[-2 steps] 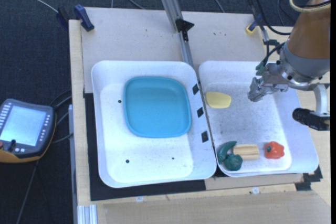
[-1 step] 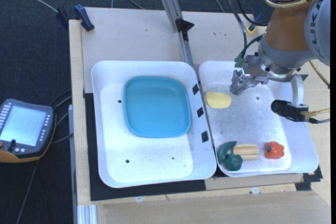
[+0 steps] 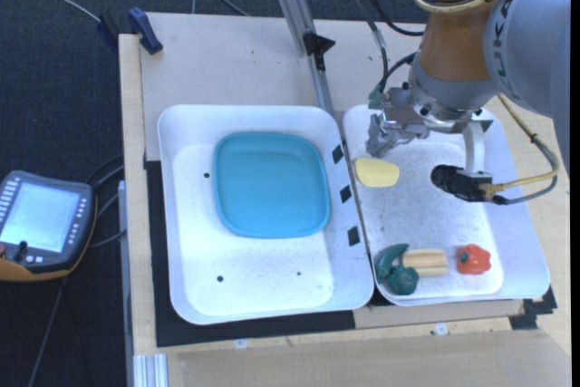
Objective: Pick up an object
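From where I stand, the grey arm with its orange band [image 3: 458,18] reaches in from the right and hangs over the far end of the right-hand shallow white bin [image 3: 521,231]. Its metal jaws [image 3: 385,139] point down near that bin's far left corner, just above and slightly behind a pale yellow rounded piece of toy food [image 3: 376,172] that lies on the bin floor close to the wall shared with the other bin. Nothing shows between the jaws, and whether they are spread or closed I cannot tell; they are too small and cluttered with wiring. A black cylindrical fitting [image 3: 458,181] with a yellow cable juts out beside the wrist, over the middle of the same bin.

At the near end of the right bin three small things lie in a row: a dark green leafy toy vegetable [image 3: 397,267], touching a tan wooden block [image 3: 426,262], and a little apart to the right a red toy pepper [image 3: 472,259].

The left-hand shallow white bin [image 3: 181,195] holds a square turquoise plastic plate [image 3: 272,184], lying flat. Both bins sit on the pale counter [image 3: 227,59]. Off to the left, on the dark floor, rests a handheld control pendant with a lit screen [image 3: 41,222].
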`<state>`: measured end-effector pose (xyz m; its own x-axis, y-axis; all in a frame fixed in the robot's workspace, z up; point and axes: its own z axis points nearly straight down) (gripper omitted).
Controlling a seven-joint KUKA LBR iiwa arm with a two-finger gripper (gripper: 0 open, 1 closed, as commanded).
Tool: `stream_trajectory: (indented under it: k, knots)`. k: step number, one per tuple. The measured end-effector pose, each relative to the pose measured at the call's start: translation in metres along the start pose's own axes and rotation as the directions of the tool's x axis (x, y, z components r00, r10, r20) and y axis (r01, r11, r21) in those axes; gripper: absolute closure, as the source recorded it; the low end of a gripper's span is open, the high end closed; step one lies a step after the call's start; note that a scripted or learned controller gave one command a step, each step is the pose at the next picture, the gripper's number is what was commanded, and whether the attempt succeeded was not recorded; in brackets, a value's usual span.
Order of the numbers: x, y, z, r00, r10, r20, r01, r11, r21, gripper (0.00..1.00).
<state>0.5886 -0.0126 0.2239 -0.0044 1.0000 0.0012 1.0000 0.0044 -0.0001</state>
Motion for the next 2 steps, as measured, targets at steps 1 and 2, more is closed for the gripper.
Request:
stream_trajectory:
  k: [1, 2]
  knots:
    - [0.046, 0.007, -0.012, 1.0, 0.0, 0.0, 0.0, 1.0, -0.001, 1.0]
    - [0.098, 0.007, -0.015, 1.0, 0.0, 0.0, 0.0, 1.0, 0.0, 1.0]
